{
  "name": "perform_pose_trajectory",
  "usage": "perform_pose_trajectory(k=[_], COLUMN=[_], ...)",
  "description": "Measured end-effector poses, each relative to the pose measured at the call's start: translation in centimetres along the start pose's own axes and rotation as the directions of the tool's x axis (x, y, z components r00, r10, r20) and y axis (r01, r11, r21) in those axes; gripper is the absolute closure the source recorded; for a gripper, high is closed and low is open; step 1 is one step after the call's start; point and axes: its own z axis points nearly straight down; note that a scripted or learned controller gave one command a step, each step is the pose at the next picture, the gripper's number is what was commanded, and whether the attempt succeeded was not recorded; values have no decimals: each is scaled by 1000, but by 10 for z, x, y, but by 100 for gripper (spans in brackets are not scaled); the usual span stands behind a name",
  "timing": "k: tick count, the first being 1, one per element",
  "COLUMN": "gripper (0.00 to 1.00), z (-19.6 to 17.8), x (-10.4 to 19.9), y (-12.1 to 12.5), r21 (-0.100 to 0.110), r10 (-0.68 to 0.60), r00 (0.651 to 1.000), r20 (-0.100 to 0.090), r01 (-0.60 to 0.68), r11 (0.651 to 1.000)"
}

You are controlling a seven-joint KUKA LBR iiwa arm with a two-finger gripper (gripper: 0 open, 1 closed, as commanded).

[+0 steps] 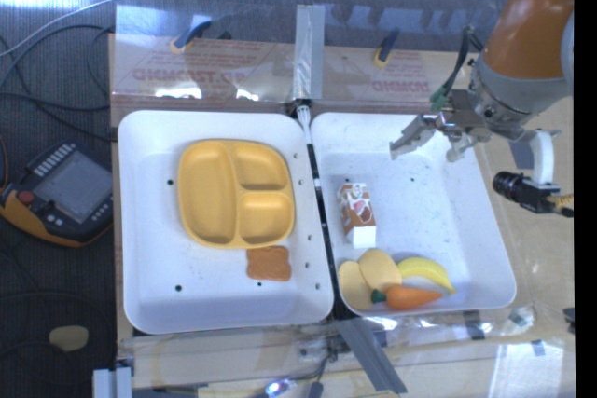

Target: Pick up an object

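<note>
Overhead, we see the gripper [432, 140] with fingers apart, holding nothing, above the right bin [466, 228]; toy food [394, 280] sits at its near edge. Faint reversed lettering on the far panel [187, 70] is unreadable.

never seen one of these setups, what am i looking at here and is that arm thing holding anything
This is one picture from a camera fixed above a bench, looking down at a slant. The grey and orange machine on the right is a robot arm; its gripper is a two-finger claw, spread open above the right bin with nothing between its fingers. The left bin holds a yellow divided plate and a small orange-brown toast-like piece just below it. The right bin holds toy food: a brown and white piece near the divider, and a cluster in the near corner with pale yellow rounds, a banana and a carrot.
</note>
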Motion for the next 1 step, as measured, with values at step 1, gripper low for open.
perform_pose_trajectory(k=[1], gripper=[0], z=[98], x=[72], y=[17], r21=[1], r10=[-112], r00=[994], r20=[0], r01=[112], r11=[994])
